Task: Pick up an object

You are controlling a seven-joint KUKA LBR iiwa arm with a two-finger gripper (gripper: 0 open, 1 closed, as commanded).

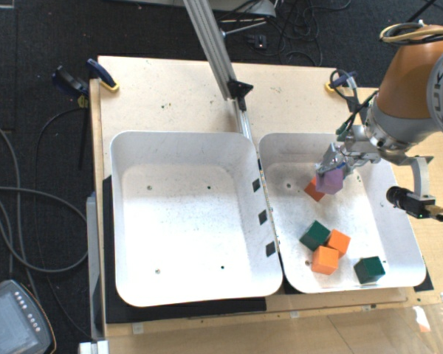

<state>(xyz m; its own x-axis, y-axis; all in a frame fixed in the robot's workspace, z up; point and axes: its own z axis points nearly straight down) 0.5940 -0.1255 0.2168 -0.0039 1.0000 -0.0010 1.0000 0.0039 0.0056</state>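
A grey robot arm (413, 87) with an orange band reaches over the right-hand bin (399, 227) of two shallow white bins set side by side on a pale bench (177, 94). This right bin is the landmark for what follows.

Over the upper middle of the right bin, the gripper (338, 165) points down with a purple block (331, 181) at its tip. The block sits directly under the metal fingers and appears tilted, as if raised off the bin floor, though its height above the floor is hard to judge. The fingers look clamped on the top of the purple block, but the contact itself is small and partly hidden by the gripper body.

Just to the left of the purple block, and touching or partly under it, is a small orange-red block (312, 191) resting on the bin floor.

Toward the near edge of the right bin lie four more blocks: a dark green one (314, 235), two orange ones (339, 241) (325, 259) close beside it, and another dark green one (369, 269) nearer the bin's near right corner.

The left bin (133, 198) sits just beside the right bin, across a shared divider.

Judging progress: the grasp seems made and the lift begun. What remains is to raise the purple block well clear of the bin without it slipping.
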